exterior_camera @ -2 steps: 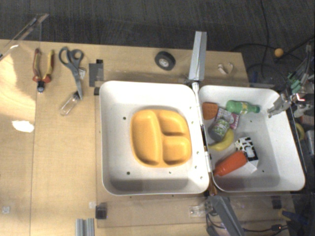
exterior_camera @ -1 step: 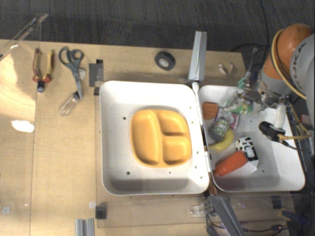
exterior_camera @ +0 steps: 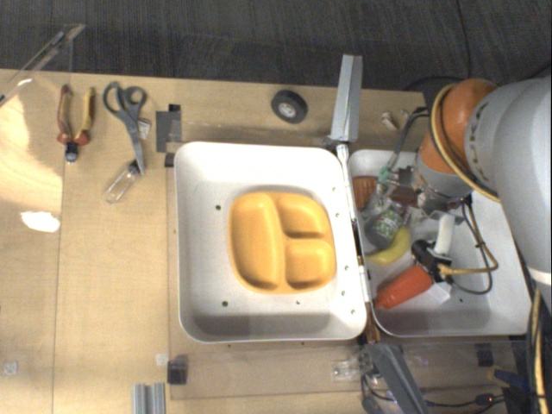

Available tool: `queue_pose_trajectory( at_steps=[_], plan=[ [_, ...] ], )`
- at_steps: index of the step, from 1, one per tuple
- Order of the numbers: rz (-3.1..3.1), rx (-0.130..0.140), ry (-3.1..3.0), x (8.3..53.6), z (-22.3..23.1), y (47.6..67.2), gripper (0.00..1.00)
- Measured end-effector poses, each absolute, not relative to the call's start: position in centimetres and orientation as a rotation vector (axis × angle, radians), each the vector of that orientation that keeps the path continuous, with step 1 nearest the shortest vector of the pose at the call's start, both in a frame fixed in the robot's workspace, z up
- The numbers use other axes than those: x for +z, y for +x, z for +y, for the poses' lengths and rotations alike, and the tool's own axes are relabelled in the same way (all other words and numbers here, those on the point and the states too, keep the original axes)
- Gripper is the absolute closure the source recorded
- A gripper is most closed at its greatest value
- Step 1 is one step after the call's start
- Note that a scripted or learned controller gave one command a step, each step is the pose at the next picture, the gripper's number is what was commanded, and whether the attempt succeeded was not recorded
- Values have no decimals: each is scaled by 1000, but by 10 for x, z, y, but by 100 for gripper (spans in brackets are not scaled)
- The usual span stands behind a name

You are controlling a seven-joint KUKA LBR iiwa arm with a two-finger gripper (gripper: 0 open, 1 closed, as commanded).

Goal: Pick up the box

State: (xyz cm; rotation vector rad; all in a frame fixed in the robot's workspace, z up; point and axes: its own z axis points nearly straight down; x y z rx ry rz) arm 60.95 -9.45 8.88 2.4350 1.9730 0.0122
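Observation:
The grey arm with its orange band [exterior_camera: 448, 123] reaches down into the right bin [exterior_camera: 448, 322]. My gripper [exterior_camera: 395, 198] hangs low over that bin's left part, wrapped in cables. A small reddish-brown item [exterior_camera: 364, 185], possibly the box, lies at the bin's far left corner, just left of the gripper and half hidden by it. Directly under the gripper sits a round grey-green object [exterior_camera: 385, 225].
A yellow banana [exterior_camera: 392, 248] and an orange carrot [exterior_camera: 402, 289] lie in the right bin's near left part. The left bin [exterior_camera: 198, 231] holds a yellow divided tray [exterior_camera: 280, 240]. Scissors [exterior_camera: 129, 115], pliers [exterior_camera: 71, 119] and a tape roll [exterior_camera: 289, 105] lie on the bench behind.

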Motion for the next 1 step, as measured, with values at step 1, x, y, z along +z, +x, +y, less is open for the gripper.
queue_pose_trajectory(
  at_steps=[1],
  plan=[
    [2124,7,2305,190,-173,580,0]
  ],
)
